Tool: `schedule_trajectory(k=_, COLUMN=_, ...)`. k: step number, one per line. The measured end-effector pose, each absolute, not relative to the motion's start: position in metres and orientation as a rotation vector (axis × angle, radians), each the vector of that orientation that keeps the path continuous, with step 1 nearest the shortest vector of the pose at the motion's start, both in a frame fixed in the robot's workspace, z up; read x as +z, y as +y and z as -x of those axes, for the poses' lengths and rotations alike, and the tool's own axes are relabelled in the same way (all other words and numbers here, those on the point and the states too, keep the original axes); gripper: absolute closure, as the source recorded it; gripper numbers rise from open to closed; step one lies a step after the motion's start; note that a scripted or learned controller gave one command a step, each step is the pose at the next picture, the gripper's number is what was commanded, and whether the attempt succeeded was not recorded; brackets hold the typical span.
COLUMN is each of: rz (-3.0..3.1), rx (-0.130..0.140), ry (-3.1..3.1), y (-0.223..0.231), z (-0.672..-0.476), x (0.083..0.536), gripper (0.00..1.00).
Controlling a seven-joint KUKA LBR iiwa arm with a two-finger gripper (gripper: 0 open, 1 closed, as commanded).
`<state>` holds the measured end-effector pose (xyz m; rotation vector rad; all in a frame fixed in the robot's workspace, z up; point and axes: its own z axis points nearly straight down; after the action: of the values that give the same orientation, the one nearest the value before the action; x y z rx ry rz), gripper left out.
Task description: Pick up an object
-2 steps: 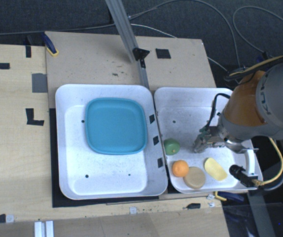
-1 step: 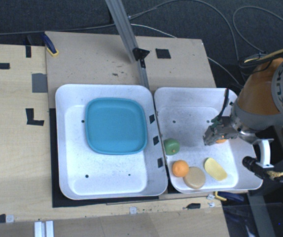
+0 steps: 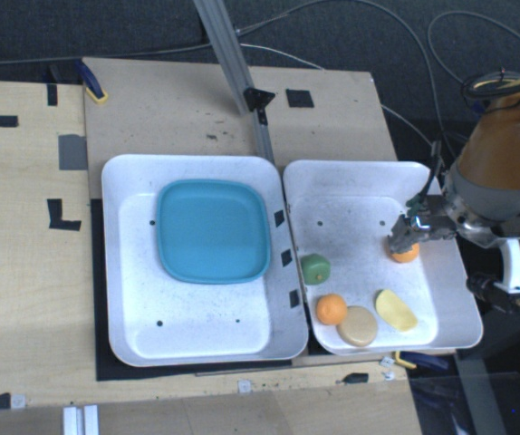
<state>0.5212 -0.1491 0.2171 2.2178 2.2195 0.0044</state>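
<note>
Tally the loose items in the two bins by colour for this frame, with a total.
Blue: 1, the plate in the left bin
Green: 1, the round piece in the right bin
Orange: 2, the ball and the piece under the gripper
Tan: 1, the disc
Yellow: 1, the oblong piece
Total: 6
</note>
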Motion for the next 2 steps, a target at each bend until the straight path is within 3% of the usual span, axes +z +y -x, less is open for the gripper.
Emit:
schedule_trajectory(k=1, rz=-2.219, rx=0.003, ry=2.219, y=-0.159, z=-0.522, x=0.268, gripper=1.0)
schedule_trajectory(k=2, rz=-2.217, rx=0.001, ry=2.226, y=-0.108, z=-0.514, x=0.27, gripper=1.0)
